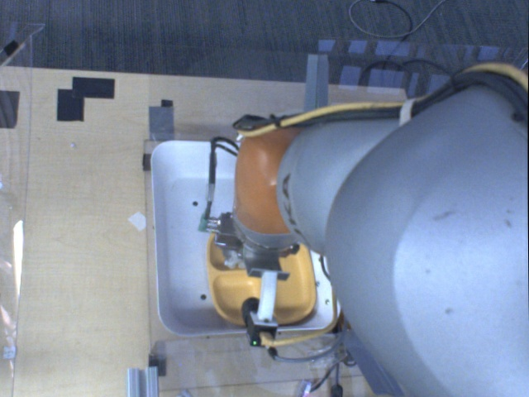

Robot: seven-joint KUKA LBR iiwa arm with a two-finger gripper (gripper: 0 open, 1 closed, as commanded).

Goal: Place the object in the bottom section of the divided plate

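A slanted view from above shows a pale wooden bench with dark carpet beyond its far edge. At far left, black tape marks lie flat on the bench near its far edge, and nearer the middle a small white scrap rests on the wood. Just to the right of the scrap a grey bracket stands at the far left corner of a shallow white bin. The bin's left half is bare white floor. In its near right part lies the yellow divided plate, a rounded rectangle resting flat on the bin floor, with its near edge close to the bin's near wall. The gripper hangs directly over the plate, pointing down, and its metal wrist covers most of the plate's middle, so the sections cannot be told apart. Whether the gripper is open or closed, and whether it carries the object, cannot be told from this angle. Above the wrist sits the orange band, and from there the thick grey arm spreads across the right side. On the carpet at upper right a thin cable lies in a loop.
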